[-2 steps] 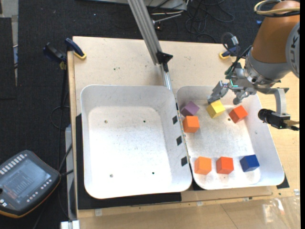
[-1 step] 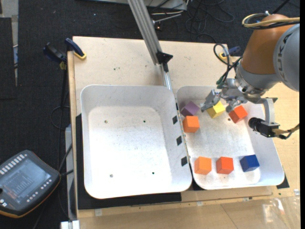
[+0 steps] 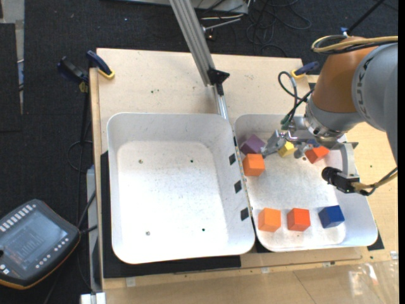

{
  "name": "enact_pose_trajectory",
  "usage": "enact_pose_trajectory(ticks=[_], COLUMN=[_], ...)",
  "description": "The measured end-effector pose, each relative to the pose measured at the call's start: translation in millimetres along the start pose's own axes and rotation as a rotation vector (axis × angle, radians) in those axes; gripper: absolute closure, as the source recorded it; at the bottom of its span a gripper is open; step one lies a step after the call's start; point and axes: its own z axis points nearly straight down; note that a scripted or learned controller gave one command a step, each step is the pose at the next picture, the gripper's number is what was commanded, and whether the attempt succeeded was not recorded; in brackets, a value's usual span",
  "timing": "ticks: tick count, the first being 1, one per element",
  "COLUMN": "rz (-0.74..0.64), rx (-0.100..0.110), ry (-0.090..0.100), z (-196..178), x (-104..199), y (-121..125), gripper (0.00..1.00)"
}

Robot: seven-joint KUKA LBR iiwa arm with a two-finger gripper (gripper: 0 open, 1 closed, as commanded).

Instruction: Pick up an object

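My gripper [image 3: 280, 144] hangs over the back of the right bin [image 3: 354, 233], reaching in from the right. A small yellow block [image 3: 286, 149] sits right at its tip, partly covered by it; I cannot tell whether it is held. A purple block [image 3: 252, 144] lies just left of the gripper, with an orange block [image 3: 254, 164] in front of it. A red-orange block [image 3: 316, 154] shows under the wrist on the right.
Along the right bin's front stand an orange block [image 3: 269, 220], a red-orange block [image 3: 299, 219] and a blue block [image 3: 331, 216]. The left bin [image 3: 120, 170] lies beside it. A metal pole [image 3: 196, 43] slants down to the bins' shared back edge.
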Motion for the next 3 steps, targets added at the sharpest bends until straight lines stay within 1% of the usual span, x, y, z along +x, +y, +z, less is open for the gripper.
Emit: enact_pose_trajectory(ticks=[1, 2, 3], rz=[0.000, -0.001, 0.001], rx=[-0.010, -0.016, -0.010], ry=[0.003, 0.000, -0.001], z=[39, 25, -21], x=[5, 3, -4], y=[1, 3, 2], gripper=[0.00, 1.00, 1.00])
